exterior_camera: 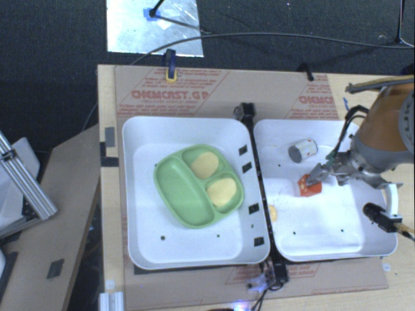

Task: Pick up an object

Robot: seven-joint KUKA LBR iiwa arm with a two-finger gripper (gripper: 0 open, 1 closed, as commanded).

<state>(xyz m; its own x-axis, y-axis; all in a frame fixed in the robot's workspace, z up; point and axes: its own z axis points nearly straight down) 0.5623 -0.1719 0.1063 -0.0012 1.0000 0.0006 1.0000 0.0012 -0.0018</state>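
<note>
red, small and probably light, the packet-like object [309, 185] lies in the right bin [324, 238] at the tip of the gripper [319, 173]; whether it's pinched, i cannot tell. likely soft; take it across its short sides.

I see a worktop [214, 86] faced with printed brown board | two white bins side by side: left bin [146, 141], right bin [324, 238] | row of black clips [246, 167] along their shared edge | silver sheet [152, 18] on dark floor behind | blue-and-yellow clamp [170, 67] at board's far edge
</note>
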